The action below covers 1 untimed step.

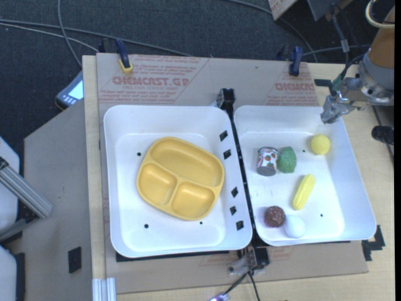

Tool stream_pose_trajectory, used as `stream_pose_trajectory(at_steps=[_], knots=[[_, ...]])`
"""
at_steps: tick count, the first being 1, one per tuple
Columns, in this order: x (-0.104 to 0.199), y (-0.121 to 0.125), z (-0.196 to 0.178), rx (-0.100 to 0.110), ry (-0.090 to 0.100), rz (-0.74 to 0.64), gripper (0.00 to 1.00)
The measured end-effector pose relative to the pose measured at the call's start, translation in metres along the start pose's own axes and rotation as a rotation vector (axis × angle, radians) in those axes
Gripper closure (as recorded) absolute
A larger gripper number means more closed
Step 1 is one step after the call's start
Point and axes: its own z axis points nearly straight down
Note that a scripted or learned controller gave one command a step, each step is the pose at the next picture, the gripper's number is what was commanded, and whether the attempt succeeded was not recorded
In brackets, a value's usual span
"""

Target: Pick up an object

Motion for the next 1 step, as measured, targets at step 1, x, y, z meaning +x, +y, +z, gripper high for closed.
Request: stream_pose_trajectory(at_steps=[1], knots=[[0.0537, 0.0017, -0.015, 0.003, 0.004, -0.005, 1.0]])
